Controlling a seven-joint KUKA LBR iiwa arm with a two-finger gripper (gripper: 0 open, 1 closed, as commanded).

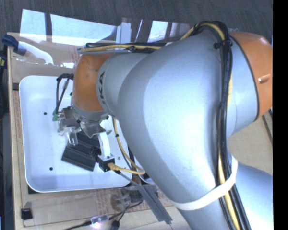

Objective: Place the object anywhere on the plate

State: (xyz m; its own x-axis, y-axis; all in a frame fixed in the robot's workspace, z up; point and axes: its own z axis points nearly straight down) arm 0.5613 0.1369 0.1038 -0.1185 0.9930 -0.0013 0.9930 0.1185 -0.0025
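Arm (pixel 182 109) reached in from the right and covered most of the bench (pixel 12 61); 1 white bin (pixel 33 176) was in sight at left, its right side hidden under the arm. Orange band (pixel 86 87) sat above the wrist, over the bin's upper middle. Gripper (pixel 81 150) pointed down toward the bin floor, near the bin's centre. Directly below the metal wrist hardware lay a dark ribbed block (pixel 79 157), tilted, low against the white floor; could not tell whether it was gripper structure or the task object. Grip state unreadable: could not tell released or clenched. 2 small dark specks (pixel 51 168) dotted the floor to the left. Yellow and black cables (pixel 122 169) trailed beside the wrist.
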